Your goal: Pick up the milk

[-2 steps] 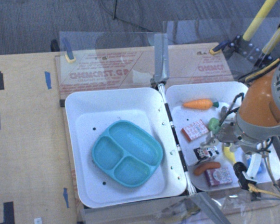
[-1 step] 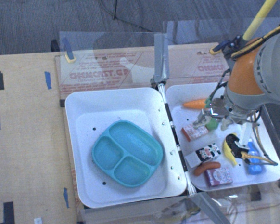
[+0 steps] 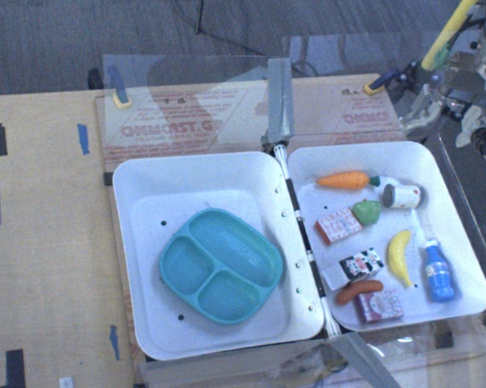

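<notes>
Tool (image 3: pixel 447 104) sits past the right bin's (image 3: pixel 461 214) 1 o'clock corner, a blurred cluster of pale metal; whether it is apart or together, cannot tell. Milk carton (image 3: pixel 361 263), small, boxy, cow-patched black and white, lies low-centre in that bin, just above a glossy sausage (image 3: pixel 359 290), with a curved banana (image 3: pixel 400 257) at its 3 o'clock.

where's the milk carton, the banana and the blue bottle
milk carton (image 3: pixel 362 264), camera view, on its black-and-white cow-print face
banana (image 3: pixel 399 255), camera view, mid-curve of the yellow peel
blue bottle (image 3: pixel 438 276), camera view, on the blue body below the cap
</notes>
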